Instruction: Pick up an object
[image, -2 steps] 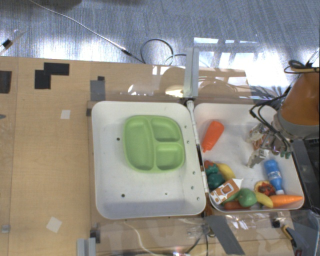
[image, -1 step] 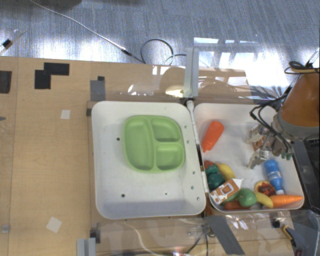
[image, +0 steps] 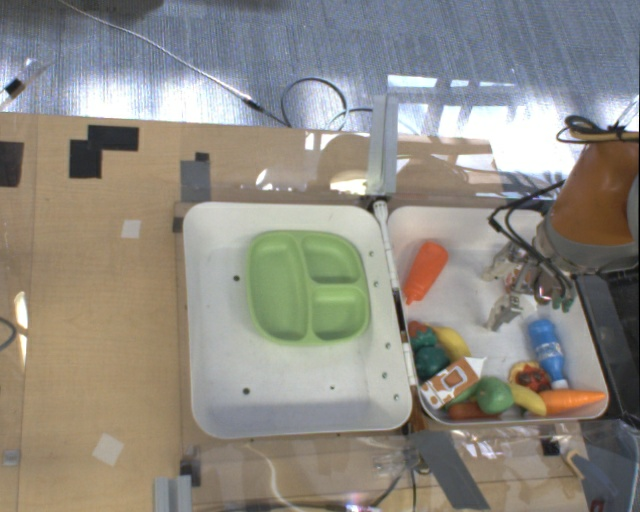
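Observation:
My gripper hangs over the middle of the right bin, fingers spread open, with bare bin floor between them. An orange carrot-shaped toy lies to its left, apart from it. A blue bottle lies just below and to the right of the fingers. Along the bin's near edge sit a dark green toy, a yellow piece, a small orange-and-white box, a green apple and a long orange carrot.
The left bin holds a light green divided plate. A ridge separates the two bins. The arm's orange band and black cables hang over the right bin's far right corner.

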